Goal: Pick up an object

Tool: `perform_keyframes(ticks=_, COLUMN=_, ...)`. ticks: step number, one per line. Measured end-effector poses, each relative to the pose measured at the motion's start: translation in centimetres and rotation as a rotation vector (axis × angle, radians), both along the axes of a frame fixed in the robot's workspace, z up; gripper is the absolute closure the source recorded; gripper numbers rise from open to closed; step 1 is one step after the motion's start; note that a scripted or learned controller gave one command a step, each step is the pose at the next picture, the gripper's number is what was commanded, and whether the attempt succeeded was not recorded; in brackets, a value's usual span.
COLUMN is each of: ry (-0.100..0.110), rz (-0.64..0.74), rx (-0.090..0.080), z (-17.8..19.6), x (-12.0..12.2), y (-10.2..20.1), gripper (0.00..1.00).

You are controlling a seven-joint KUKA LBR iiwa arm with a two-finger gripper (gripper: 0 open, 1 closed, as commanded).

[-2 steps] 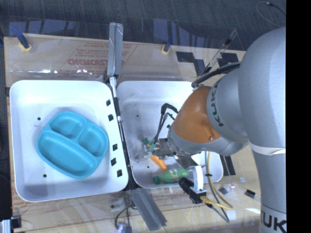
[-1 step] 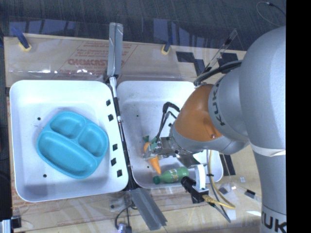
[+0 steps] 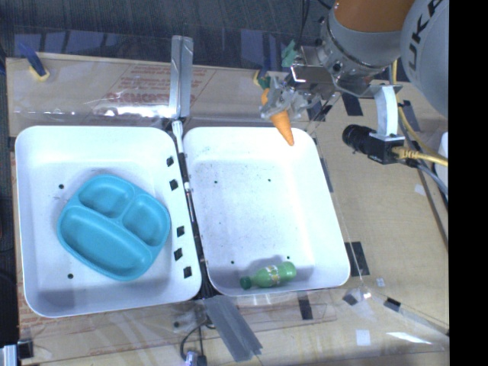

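My gripper [image 3: 280, 107] hangs over the far rim of the right bin [image 3: 263, 212], and it is shut on an orange carrot-shaped toy [image 3: 283, 126] whose pointed end dangles down below the fingers. A green bottle [image 3: 268, 275] lies on its side near the front wall of the right bin. A blue divided plate [image 3: 114, 225] rests in the left bin [image 3: 38, 204].
A metal divider bar [image 3: 181, 75] stands up at the back between the two bins. A black cylindrical fixture [image 3: 370, 143] with a yellow cable sits to the right of the right bin. The arm's grey and orange body fills the upper right.
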State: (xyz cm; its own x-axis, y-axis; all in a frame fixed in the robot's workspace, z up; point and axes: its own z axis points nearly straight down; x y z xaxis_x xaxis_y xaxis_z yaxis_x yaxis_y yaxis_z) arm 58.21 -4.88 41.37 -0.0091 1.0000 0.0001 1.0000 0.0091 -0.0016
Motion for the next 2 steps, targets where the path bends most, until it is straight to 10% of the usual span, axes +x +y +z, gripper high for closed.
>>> perform_keyframes(ticks=2, ry=0.006, rz=-0.003, rx=0.001, z=-13.1, x=6.7, y=-13.2, gripper=1.00)
